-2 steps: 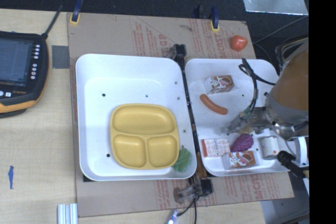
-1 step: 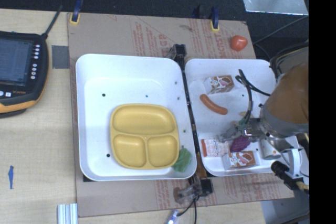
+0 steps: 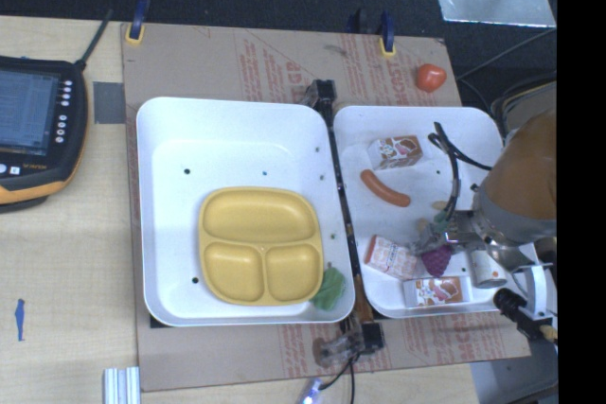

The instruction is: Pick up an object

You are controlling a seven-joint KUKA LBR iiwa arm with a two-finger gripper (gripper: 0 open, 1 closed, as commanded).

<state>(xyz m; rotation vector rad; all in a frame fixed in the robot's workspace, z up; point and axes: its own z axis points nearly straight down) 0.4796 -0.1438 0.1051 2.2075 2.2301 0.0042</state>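
The right bin (image 3: 473,123) holds a brown sausage (image 3: 384,188), a small printed packet (image 3: 395,150) at its back, a red-and-white packet (image 3: 389,256) and another packet (image 3: 436,291) at its front edge. A purple object (image 3: 436,259) lies between those two front packets. My gripper (image 3: 443,234) reaches in from the right and hangs low just above the purple object, partly covering it. The arm's orange band (image 3: 521,175) is over the bin's right side.
The left bin (image 3: 170,156) carries a yellow divided plate (image 3: 260,244) with a green object (image 3: 329,289) at its front right corner. A red ball-like object (image 3: 431,77) lies on the cardboard behind the right bin. A tablet pendant (image 3: 33,123) sits far left.
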